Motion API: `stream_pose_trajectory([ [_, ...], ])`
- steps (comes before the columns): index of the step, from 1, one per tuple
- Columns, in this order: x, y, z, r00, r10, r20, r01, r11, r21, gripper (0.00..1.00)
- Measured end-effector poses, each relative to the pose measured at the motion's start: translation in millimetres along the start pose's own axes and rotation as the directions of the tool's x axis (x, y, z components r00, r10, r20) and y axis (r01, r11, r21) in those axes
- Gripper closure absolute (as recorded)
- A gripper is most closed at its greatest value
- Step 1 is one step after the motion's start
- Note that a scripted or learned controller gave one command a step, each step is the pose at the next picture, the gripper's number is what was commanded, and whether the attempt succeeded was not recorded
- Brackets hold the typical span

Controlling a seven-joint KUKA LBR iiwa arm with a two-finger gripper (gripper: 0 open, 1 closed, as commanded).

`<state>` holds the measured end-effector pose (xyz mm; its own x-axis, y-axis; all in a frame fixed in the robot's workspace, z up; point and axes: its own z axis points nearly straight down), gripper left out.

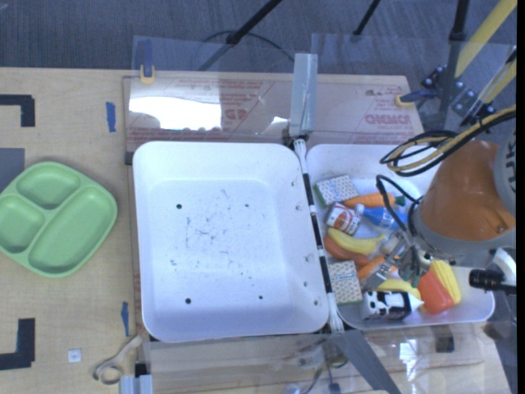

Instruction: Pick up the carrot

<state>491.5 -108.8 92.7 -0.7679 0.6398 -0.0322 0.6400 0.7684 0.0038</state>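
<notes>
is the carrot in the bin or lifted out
In the bin: the carrot lies in the right bin among other toys, apart from the gripper.

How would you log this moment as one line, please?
claw: low in right bin | carrot: lying apart, ungrasped | left bin

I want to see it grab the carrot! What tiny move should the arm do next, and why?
Probably a small shift toward the long orange carrot, which lies at the far side of the cluttered right-hand white bin, while the end effector sits lower among other toys, beside the curved yellow banana.
</notes>
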Motion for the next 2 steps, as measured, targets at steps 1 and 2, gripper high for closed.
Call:
stream_pose_trajectory([
  [1, -3, 30, -92, 0.996, 0.079, -0.029, -0.079, 0.997, 0.004, 0.0],
  [2, 11, 3, 0, 0.984, -0.176, -0.021, 0.176, 0.984, -0.011, 0.0],
])
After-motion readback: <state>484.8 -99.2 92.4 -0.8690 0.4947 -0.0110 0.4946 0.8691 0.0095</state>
